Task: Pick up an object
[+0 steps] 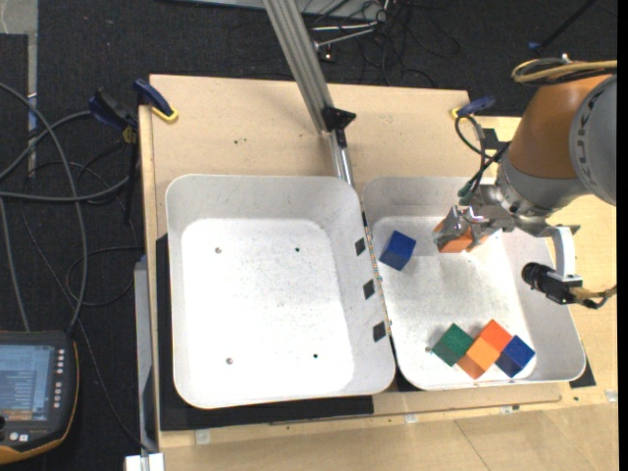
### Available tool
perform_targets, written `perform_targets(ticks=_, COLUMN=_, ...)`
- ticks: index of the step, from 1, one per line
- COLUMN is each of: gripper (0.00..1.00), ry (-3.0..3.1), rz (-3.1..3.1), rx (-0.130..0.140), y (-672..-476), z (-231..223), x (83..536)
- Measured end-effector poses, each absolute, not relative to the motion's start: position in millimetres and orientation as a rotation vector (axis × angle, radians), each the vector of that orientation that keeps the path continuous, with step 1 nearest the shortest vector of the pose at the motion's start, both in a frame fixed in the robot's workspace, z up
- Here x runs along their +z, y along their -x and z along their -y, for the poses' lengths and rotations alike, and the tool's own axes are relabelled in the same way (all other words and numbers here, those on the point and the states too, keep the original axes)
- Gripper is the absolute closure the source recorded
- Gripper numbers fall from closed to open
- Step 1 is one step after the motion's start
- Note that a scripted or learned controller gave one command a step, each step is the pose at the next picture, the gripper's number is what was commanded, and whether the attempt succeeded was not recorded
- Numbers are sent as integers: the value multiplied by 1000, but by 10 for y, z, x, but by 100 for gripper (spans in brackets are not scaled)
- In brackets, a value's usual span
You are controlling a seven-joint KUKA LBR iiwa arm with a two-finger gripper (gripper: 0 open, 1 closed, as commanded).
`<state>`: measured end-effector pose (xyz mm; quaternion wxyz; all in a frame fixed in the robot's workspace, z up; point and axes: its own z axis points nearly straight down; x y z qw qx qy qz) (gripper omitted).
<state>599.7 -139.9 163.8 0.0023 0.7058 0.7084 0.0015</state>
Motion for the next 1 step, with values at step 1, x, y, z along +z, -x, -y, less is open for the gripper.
perform_targets(ticks=1, gripper=100, ry=-2212, rz=-2222, rx=6, y=-6052, z=1325, x=2237)
